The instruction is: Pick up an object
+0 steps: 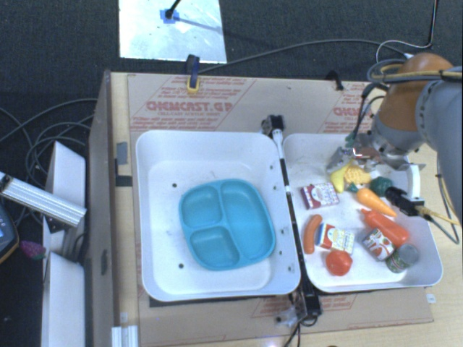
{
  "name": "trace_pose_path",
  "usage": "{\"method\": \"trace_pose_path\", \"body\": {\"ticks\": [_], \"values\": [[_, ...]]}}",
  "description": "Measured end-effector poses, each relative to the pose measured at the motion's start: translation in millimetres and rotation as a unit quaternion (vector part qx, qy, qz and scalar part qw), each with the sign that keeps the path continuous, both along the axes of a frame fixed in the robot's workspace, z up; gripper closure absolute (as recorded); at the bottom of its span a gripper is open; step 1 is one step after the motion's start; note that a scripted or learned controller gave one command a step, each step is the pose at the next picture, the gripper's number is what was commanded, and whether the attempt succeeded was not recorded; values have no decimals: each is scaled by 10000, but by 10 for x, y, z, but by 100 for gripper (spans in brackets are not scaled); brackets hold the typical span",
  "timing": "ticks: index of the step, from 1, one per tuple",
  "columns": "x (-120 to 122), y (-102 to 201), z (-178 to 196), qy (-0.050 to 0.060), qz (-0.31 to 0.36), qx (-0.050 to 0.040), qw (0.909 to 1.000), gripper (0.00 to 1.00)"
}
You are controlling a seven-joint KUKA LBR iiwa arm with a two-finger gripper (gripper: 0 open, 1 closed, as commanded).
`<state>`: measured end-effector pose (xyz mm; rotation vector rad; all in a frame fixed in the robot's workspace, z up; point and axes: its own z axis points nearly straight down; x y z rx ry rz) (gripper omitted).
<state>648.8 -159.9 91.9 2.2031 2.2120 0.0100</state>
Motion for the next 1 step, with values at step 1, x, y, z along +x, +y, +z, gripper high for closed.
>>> {"method": "trace_pose_path", "body": {"ticks": [1], "values": [[4,-6,118,7,1,3,10000,100]]}}
